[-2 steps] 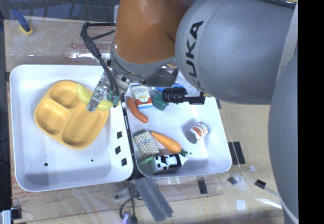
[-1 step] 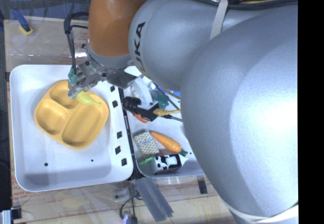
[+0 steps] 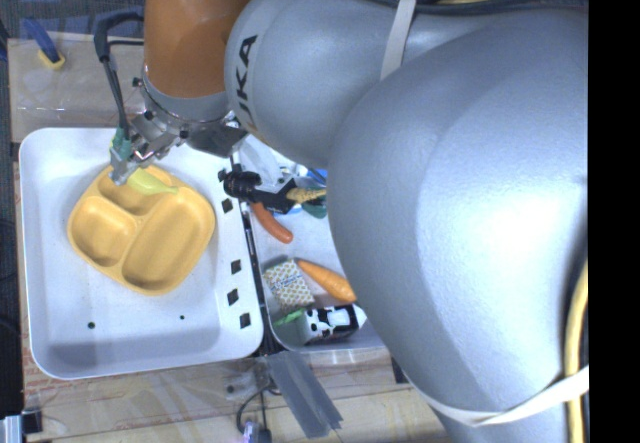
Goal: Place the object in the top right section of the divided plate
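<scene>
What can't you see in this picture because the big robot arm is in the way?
- Right bin: most of it is hidden behind the grey arm in the camera view.
- Gripper over the yellow divided plate: too small and blurred to tell whether it holds anything.
- Green-yellow object on the plate: too blurry to identify.

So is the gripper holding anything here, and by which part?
Cannot be told. The gripper sits over the yellow plate's top section, touching a pale green object.
</scene>
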Controlling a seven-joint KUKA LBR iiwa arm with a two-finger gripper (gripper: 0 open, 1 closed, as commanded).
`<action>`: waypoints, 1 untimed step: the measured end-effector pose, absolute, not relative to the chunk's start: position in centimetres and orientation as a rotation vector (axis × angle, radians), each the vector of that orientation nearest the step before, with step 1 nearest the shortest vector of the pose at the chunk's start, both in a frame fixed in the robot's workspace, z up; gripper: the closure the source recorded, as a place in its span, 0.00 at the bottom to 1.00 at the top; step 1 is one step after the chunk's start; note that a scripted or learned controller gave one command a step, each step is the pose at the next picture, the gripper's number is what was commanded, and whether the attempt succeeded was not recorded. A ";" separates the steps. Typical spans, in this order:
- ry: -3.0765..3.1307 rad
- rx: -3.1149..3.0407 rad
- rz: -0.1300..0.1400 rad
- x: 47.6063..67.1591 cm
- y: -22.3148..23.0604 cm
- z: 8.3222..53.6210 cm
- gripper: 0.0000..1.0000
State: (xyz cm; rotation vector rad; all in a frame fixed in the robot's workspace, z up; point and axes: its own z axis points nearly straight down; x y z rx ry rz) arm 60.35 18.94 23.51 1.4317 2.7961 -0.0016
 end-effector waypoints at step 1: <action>2.821 1.381 -0.001 61.6 15.4 30.7 1.00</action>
